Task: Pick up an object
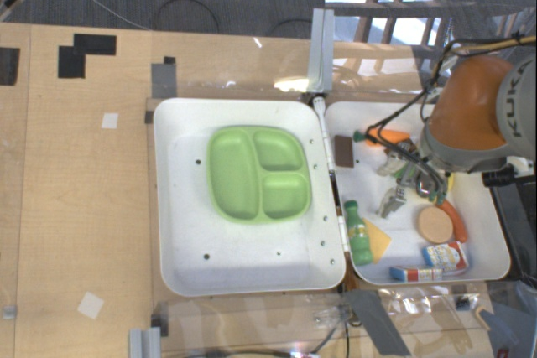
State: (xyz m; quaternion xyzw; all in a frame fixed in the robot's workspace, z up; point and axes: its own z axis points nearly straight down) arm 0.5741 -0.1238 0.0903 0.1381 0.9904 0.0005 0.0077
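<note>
My gripper (393, 202) hangs low in the right bin (500, 264), below the grey arm with its orange band (470, 101). It is over bare bin floor, just above a yellow cheese wedge (380, 241) and to the right of a green bottle (357, 232). A round tan disc (435, 225) and a red sausage (456, 220) lie to its right. An orange carrot (388, 136) sits behind it, partly hidden by cables. I see nothing held in the gripper.
A brown block (343, 151) lies at the right bin's back left. A small carton (445, 256) and a tube (414, 273) rest near its front edge. The left bin (180, 264) holds a green divided plate (258, 173).
</note>
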